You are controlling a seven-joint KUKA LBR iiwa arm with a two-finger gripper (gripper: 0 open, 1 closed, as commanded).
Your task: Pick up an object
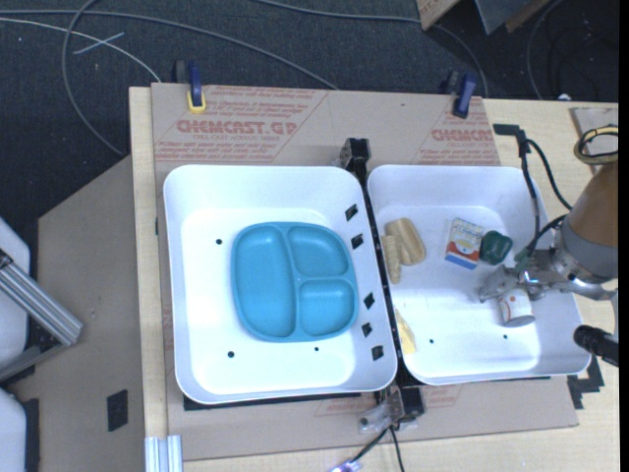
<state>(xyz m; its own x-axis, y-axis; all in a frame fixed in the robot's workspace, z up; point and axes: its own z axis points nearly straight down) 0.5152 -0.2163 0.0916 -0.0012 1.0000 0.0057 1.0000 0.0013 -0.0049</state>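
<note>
In the right bin (550,362) several small objects lie loose. A tan bread-like piece (403,247) rests by the left wall, with a small yellow piece (406,337) nearer the front. A white and blue card packet (463,242) lies further right, and a dark green object (495,247) lies right beside it. A small white and red object (514,309) lies toward the bin's right side. My gripper (504,289) is low over the right part of this bin, just above and touching or nearly touching the white and red object, below the green one.
The left bin (192,264) holds a blue divided plate (295,280). A black divider with clips (366,264) runs between the bins. Cables (536,195) run along the right bin's far right edge. The arm's body (595,224) hangs over the right rim.
</note>
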